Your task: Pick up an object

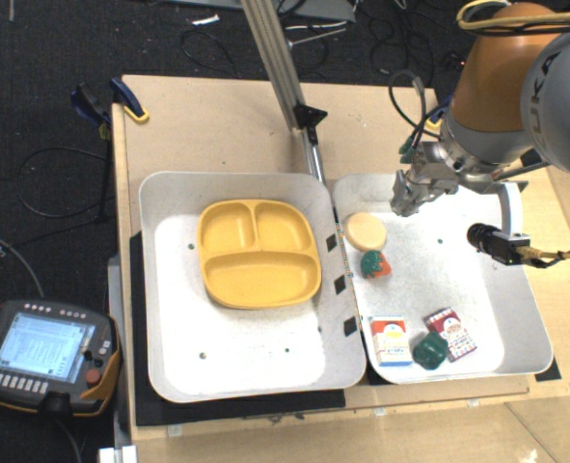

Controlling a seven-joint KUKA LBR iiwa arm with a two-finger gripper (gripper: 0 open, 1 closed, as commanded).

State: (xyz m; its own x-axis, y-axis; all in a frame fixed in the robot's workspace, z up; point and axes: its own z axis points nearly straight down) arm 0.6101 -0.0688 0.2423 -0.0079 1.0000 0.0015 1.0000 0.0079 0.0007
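In the right bin (502,302) lie a pale round disc (366,231), a small green and red toy (375,264), a white and orange card box (391,341), a dark green lump (429,351) and a red and white packet (451,333). My gripper (406,201) hangs over the bin's far left part, just right of and above the disc. Nothing shows between its fingers.
The left bin (169,355) bears a yellow divided tray (258,253). A metal pole (277,51) slants down to the gap between the bins. A teach pendant (43,355) lies at lower left, off the bench. Cables trail across the dark floor behind.
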